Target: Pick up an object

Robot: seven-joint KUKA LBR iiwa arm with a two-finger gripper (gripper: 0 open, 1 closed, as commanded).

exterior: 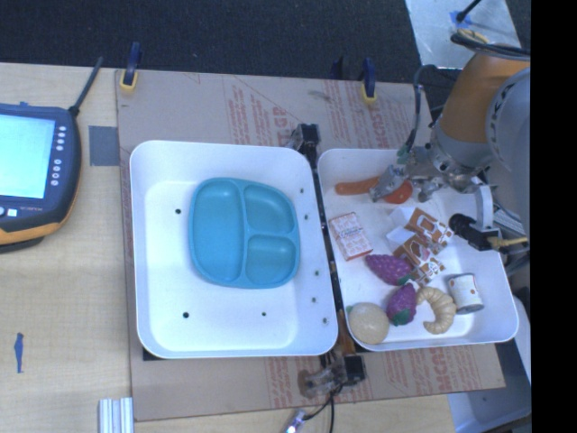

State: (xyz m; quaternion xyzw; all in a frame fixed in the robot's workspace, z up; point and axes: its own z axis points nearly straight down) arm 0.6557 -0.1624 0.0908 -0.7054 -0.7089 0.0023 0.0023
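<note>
The hand (403, 180) hangs low over the far end of the right bin (505, 327), its dark metal parts sitting right on top of a red-orange carrot-like piece (359, 187) that pokes out toward the left bin (149, 242); from where I stand I cannot tell how far apart its jaws are, nor whether anything is truly caught between them, so I would not call this a grasp yet. The grey arm (491, 106) with its orange band rises behind it at the right bin's far right corner. Moving nearer along the right bin from the hand, there is a small red-printed card (349, 235), a brown-and-white patterned packet (424, 240) beside it, then a purple toy (389, 268) and a second purple piece (402, 304). At the near end lie a pale round piece (368, 323), a tan croissant shape (439, 308) and a small white can (464, 292). A blue divided plate (243, 232) sits alone in the left bin. To my eye the step in hand is the descent and closing on the carrot-like piece. The next move calls for a firm close on it and a straight lift, keeping clear of the bin wall just beside it.
</note>
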